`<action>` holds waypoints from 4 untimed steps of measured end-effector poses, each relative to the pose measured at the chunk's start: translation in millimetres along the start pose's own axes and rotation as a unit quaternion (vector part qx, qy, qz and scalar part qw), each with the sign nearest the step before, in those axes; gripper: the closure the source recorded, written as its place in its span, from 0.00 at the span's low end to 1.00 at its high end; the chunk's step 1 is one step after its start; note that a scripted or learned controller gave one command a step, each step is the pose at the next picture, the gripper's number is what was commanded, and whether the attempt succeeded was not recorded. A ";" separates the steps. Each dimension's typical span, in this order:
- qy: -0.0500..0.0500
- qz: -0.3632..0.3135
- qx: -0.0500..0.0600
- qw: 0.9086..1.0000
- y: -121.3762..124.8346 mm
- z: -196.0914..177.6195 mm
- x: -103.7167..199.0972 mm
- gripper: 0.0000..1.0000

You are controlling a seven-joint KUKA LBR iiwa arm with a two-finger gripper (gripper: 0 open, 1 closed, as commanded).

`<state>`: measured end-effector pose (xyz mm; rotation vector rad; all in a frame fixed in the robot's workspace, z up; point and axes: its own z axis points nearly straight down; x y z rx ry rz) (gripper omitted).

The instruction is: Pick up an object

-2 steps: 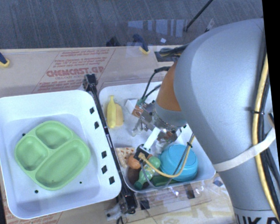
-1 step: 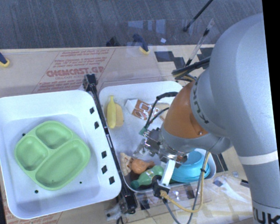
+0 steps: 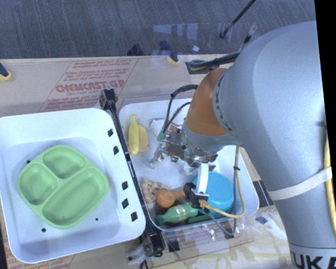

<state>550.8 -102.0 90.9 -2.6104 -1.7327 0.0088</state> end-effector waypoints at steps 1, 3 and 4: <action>0.000 0.167 0.000 0.986 42.3 -0.5 23.6 0.00; 0.000 0.189 -0.001 0.982 59.0 -23.1 -16.5 1.00; 0.000 0.187 0.000 0.982 58.7 -22.8 -15.7 0.00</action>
